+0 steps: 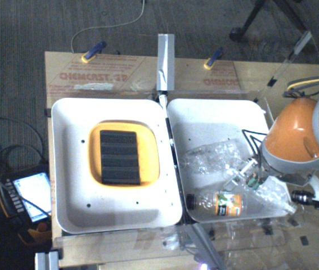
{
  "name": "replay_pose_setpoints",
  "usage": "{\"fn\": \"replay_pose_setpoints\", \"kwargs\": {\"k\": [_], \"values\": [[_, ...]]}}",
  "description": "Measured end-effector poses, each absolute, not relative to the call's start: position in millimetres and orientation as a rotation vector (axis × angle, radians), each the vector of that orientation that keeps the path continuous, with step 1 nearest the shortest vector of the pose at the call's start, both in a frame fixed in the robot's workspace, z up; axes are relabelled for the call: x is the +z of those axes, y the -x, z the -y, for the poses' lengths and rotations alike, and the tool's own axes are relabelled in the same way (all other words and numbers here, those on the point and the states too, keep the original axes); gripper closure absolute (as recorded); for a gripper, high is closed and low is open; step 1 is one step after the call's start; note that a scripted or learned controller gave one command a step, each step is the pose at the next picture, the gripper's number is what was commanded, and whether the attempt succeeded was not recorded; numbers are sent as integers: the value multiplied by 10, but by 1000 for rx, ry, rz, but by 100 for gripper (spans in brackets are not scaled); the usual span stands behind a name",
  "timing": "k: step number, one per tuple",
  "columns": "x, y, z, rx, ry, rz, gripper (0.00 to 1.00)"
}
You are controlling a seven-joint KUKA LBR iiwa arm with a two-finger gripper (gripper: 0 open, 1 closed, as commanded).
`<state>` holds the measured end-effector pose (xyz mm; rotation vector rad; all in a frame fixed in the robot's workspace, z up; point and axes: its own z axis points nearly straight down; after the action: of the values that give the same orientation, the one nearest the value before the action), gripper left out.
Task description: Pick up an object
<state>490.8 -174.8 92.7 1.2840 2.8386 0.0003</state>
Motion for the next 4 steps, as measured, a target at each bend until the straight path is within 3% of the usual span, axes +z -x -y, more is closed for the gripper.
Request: {"fn": "replay_pose_setpoints", "kwargs": {"k": [1, 2, 4], "values": [[1157, -5491, 2229, 0, -1576, -2717, 0], [2676, -5679, 1084, 1, -1805, -2569, 0], [965, -5720, 1916, 3, -1751, -2600, 0]]}}
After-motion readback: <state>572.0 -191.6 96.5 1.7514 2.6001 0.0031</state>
